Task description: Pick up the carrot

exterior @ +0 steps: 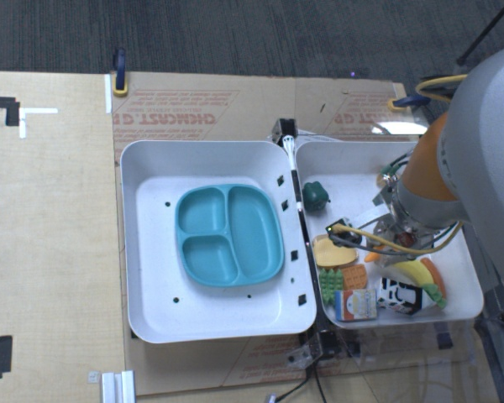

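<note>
The carrot [433, 274], orange with a green leafy end, lies near the front right corner of the right bin [353, 170], beside a yellow banana [410, 269]. My gripper [394, 237] hangs low over the middle of that bin, just up and left of the carrot and banana. The grey arm and its orange band cover the bin's right side. Nothing shows between the gripper and the carrot.
The right bin also holds a dark green vegetable [316, 194], a tan bread piece [334, 252], an orange and green carton [350, 290] and a black and white item [401, 295]. A teal divided plate [229, 234] lies in the left bin [151, 191].
</note>
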`<state>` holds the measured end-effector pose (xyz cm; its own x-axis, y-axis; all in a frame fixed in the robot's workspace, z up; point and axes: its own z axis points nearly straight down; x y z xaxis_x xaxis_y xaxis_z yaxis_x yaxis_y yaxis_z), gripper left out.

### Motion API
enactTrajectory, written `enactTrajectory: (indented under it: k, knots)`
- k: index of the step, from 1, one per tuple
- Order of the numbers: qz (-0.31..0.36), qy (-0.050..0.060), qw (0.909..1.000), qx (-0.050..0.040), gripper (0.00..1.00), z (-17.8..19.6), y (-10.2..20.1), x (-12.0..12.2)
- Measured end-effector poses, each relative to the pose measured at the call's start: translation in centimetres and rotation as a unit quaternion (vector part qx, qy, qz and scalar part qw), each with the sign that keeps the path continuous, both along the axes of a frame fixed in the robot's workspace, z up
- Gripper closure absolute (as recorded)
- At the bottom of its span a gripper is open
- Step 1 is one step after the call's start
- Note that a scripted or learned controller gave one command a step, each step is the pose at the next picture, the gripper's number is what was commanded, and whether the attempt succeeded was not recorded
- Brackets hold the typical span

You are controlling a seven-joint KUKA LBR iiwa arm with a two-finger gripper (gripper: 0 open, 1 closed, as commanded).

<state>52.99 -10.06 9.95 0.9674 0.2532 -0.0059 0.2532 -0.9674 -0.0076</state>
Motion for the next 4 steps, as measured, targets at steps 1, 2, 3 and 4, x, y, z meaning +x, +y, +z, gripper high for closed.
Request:
enactTrajectory:
  k: [1, 2, 3, 4]
  knots:
    - [0.0, 0.0, 1.0, 0.0, 0.0, 0.0, 0.0, 0.0]
    - [0.041, -0.019, 0.999, -0.0047, 0.0, -0.2, -0.3, -4.1]
    - [0.038, -0.012, 0.9992, -0.0004, 1.0, 0.5, -0.3, -4.4]
    - [0.038, -0.018, 0.9991, -0.0017, 0.0, 0.7, -0.3, -4.0]
